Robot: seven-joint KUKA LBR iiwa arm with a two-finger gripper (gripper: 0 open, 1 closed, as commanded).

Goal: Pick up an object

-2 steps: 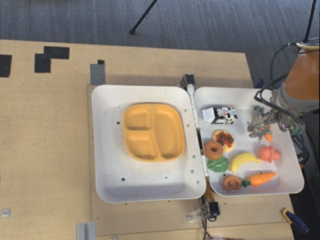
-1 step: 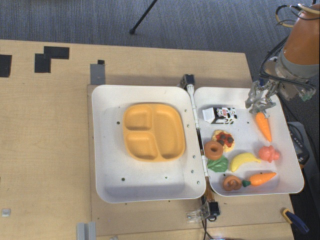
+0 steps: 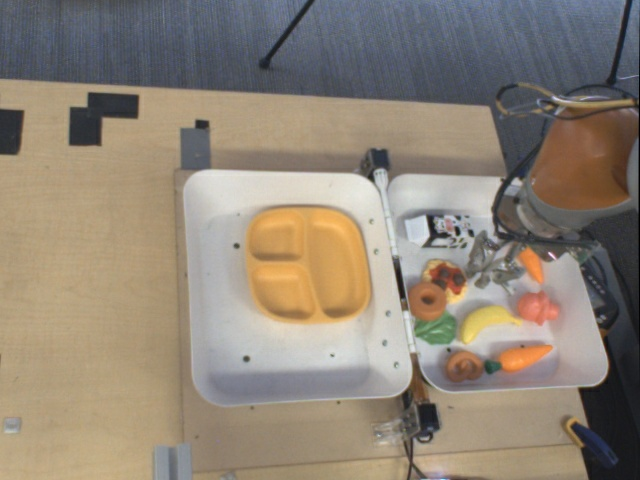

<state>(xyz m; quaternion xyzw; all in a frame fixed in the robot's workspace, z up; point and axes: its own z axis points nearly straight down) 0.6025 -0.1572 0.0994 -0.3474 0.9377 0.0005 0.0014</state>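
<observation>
- Orange-banded arm hung over the right bin (image 3: 580,368), tool (image 3: 490,260) low among toy food, probably lining up a grab.
- Tool state: honestly couldn't tell.
- Banana (image 3: 488,322) and carrot (image 3: 524,357) lay loose nearby; yellow tray (image 3: 305,264) sat in the left bin (image 3: 215,358).

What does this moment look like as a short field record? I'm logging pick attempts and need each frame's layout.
left bin: holds a yellow divided tray
right bin: toy food, including a banana, carrot, doughnut and pink piece
gripper: low over the right bin's upper half, beside a small orange piece
grasp: no object seen between the fingers
arm: enters from the right
</observation>
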